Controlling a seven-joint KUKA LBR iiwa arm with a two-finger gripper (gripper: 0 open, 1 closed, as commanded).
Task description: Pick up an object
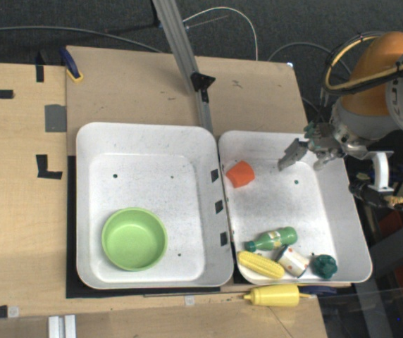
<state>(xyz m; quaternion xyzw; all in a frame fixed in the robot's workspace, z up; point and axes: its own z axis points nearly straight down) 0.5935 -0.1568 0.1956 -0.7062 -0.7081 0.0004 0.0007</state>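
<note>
While jaws (pixel 307 157) hang spread and bare over right bin (pixel 342 210), green bottle (pixel 270 241) lies lengthwise left-right, cap left

Bench fittings around the two white bins

The left bin (pixel 89 189) sits on a tan bench top (pixel 18 210), touching the right bin (pixel 349 224) along one side. A grey pole (pixel 180 41) slants up from the bins' shared far corner. Black tape marks (pixel 46 167) and a grey patch (pixel 56 117) lie left of the left bin; a blue-and-yellow clip (pixel 72 65) sits beyond its far-left corner. Thin cables (pixel 222 13) loop on the dark floor behind the pole.
</note>
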